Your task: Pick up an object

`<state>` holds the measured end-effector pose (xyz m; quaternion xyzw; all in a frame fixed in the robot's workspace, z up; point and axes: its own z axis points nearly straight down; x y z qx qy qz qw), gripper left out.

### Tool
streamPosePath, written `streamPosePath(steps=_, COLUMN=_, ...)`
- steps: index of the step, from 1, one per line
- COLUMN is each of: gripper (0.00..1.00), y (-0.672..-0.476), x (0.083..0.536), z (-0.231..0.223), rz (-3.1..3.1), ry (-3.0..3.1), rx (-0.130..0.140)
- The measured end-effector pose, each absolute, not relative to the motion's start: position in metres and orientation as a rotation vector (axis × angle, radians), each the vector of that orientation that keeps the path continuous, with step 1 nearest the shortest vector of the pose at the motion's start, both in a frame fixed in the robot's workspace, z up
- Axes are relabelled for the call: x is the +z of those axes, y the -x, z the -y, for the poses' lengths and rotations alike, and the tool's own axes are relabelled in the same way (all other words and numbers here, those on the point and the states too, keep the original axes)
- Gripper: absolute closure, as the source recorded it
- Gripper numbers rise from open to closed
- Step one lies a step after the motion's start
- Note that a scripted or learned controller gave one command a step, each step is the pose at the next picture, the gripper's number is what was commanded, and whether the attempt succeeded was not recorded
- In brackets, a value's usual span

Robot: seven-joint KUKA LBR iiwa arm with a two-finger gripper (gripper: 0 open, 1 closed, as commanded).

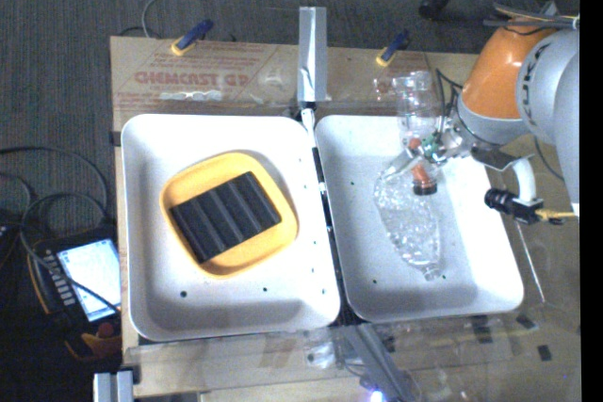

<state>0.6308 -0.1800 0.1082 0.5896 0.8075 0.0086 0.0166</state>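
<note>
The surface [217, 80] is a pale wooden board with red lettering along its far strip and 2 blue-and-yellow clamps, [191, 37] and [393, 46], at its back edge. On it sit 2 shallow white bins side by side, with rounded corners and smooth matte walls. The left bin [141, 231] holds a yellow tray-shaped object [229, 213], roughly square with soft rounded edges, its top filled by a dark ribbed panel set at a slant. The right bin [490, 287] holds a crumpled clear plastic bottle [411, 217], glinting and creased, lying lengthwise with its neck toward the far wall and a small red-orange cap [424, 184] at that end. The grey arm with its orange band [504, 75] reaches in from the right, and the tool [429, 149] hangs just over the bottle's neck; whether it is released or clenched cannot be told.
</note>
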Motion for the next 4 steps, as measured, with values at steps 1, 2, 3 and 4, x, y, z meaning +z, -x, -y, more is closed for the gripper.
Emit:
streamPosePath(steps=1, gripper=0.00, y=-0.641, x=0.109, z=0.183, rz=-2.645, ry=-1.629, rx=0.019)
streamPosePath(steps=2, gripper=0.00, y=-0.673, x=0.109, z=0.198, rz=-2.750, ry=-1.528, rx=0.003)
streamPosePath(steps=3, gripper=0.00, y=-0.674, x=0.109, z=0.200, rz=-2.773, ry=-1.484, rx=0.007)
streamPosePath(steps=4, gripper=0.00, y=-0.672, x=0.108, z=0.201, rz=-2.819, ry=-1.380, rx=-0.007)
